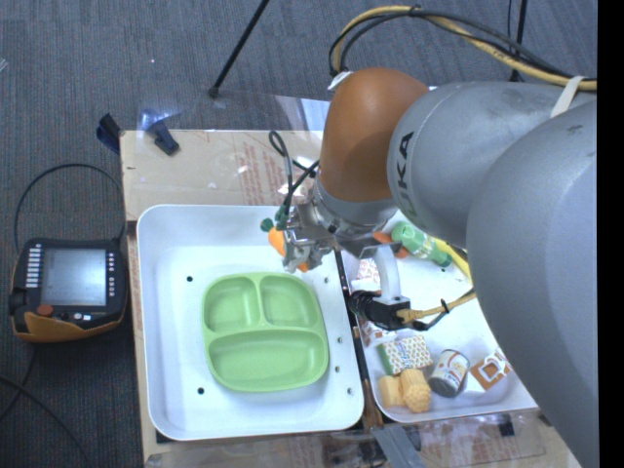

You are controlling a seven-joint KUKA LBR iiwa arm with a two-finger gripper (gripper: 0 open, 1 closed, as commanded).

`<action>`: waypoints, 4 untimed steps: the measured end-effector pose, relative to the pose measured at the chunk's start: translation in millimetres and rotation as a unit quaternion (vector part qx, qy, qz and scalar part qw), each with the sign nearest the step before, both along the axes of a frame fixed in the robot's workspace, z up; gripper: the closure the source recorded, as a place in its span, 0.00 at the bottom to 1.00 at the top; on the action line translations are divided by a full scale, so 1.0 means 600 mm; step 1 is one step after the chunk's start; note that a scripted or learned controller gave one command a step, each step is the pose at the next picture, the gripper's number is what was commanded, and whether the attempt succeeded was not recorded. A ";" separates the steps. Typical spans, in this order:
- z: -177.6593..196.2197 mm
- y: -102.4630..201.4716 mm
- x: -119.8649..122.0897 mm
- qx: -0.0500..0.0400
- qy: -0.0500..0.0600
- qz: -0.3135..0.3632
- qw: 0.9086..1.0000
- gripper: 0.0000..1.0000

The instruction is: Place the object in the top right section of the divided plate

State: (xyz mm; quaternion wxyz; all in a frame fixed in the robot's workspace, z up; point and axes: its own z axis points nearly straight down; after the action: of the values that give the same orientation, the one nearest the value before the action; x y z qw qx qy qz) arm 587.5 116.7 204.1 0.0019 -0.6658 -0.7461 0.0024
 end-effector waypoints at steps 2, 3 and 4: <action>0.045 0.012 -0.093 0.000 0.000 0.041 0.999 0.00; 0.057 0.008 -0.092 0.000 0.004 0.039 0.999 1.00; -0.027 0.052 -0.124 -0.001 0.001 -0.072 0.997 1.00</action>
State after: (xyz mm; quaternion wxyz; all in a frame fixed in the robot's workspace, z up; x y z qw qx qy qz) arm 513.1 147.7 187.8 0.0024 -0.7180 -0.6960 0.0035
